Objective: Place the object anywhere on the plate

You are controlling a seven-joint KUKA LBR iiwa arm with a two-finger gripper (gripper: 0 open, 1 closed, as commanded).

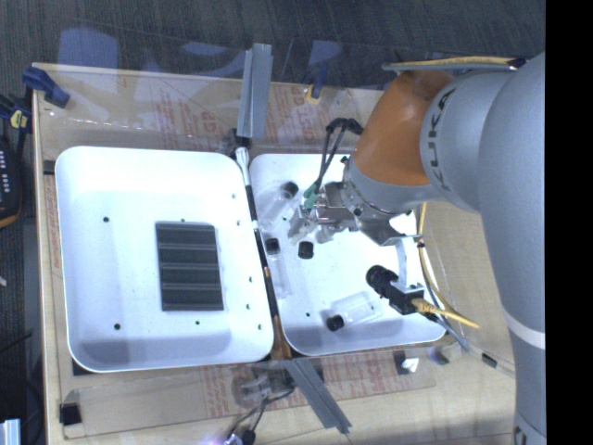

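Note:
A dark grey ridged plate (190,267) lies flat in the middle of the left bin (83,184). Over the upper left part of the right bin (371,341) hangs my gripper (310,219), pointing down toward the bin floor. Small black pieces lie around it: one (290,190) just above, one (306,248) just below, and one (272,245) against the bin's left wall. Whether anything sits in the gripper is hidden by its own body.
Another small black piece (334,322) lies near the right bin's front edge, beside a clear plastic object (359,306). The grey arm with its orange band (398,146) covers the right bin's upper right. A raised rim divides the two bins.

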